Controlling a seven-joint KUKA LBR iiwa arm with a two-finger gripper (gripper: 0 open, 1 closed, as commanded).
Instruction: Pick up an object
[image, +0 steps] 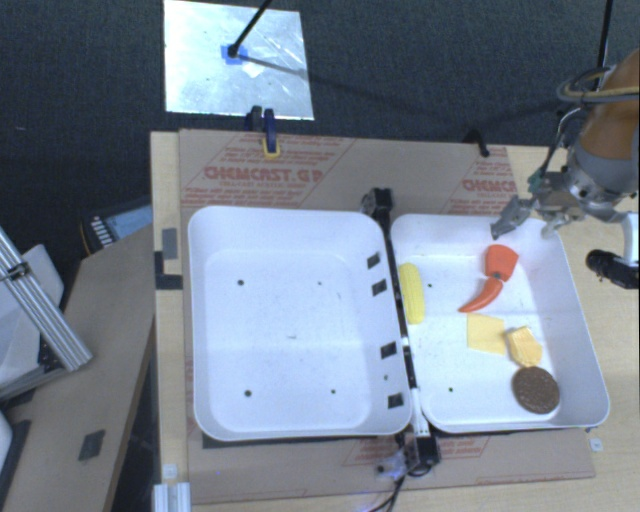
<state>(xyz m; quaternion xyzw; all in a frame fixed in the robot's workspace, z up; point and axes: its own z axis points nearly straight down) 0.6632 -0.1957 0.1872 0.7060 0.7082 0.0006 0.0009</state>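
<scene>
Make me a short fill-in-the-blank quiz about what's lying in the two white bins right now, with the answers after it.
1. The corn cob lies in the ____ bin, close to the divider between the bins.
2. The pepper beside it is coloured ____.
3. The round brown cookie sits nearest the bin's ____ edge in the camera view.
4. The gripper hangs above the right bin's ____ corner, away from the camera.

Answers: right; orange; front; far right

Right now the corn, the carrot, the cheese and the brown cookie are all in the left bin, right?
Not quite. In the camera view the corn, carrot, cheese and cookie are all in the right bin, not the left bin.
</scene>
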